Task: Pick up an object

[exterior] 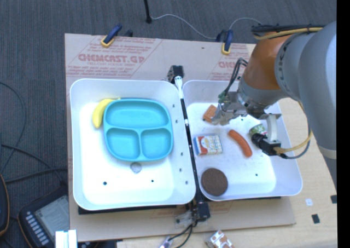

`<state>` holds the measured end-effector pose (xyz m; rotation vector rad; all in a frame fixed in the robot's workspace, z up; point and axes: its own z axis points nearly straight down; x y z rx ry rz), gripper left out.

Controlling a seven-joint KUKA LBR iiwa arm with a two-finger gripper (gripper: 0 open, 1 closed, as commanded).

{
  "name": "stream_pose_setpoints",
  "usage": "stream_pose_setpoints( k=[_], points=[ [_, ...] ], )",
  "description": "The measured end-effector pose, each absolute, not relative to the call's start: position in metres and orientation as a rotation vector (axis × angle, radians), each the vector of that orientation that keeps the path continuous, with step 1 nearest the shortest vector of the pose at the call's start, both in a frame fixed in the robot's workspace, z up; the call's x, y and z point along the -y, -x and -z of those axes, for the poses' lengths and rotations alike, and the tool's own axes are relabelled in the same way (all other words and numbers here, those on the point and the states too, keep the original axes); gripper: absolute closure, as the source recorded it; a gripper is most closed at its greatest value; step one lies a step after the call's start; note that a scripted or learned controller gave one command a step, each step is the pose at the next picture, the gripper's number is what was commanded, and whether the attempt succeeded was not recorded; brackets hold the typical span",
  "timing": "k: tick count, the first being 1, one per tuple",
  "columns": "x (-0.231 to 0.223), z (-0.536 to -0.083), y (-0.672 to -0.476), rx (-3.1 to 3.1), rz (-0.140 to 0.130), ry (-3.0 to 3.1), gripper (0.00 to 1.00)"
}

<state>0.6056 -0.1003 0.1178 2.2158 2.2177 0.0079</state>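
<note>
My gripper (pixel 223 115) hangs low over the back left part of the right bin (pixel 284 184). It is right beside a small orange item (pixel 210 113), touching it or nearly so. In front of the gripper lie a red sausage (pixel 240 143) and a small red and white carton (pixel 209 144). A round brown patty (pixel 214 181) rests near the bin's front left corner. A small green and white object (pixel 257 130) sits by the arm's wrist, partly hidden by it.
The left bin (pixel 87 186) holds a blue divided plate (pixel 139 130) with a yellow banana (pixel 99 112) against its left side. A raised divider (pixel 186 132) separates the bins. Black cables hang from the wrist over the right bin's right side.
</note>
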Motion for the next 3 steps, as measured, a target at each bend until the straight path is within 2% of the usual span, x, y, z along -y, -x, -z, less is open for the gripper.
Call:
stream_pose_setpoints(
  k=[1,2,3],
  points=[
    [0.1002,-0.1177,-0.6055,-2.218,-0.008,-2.216,0.00],
    [0.0996,-0.1271,-0.6056,-2.220,-0.008,-2.215,1.00],
    [0.0996,-0.1270,-0.6056,-2.220,-0.008,-2.215,0.00]
  ],
)
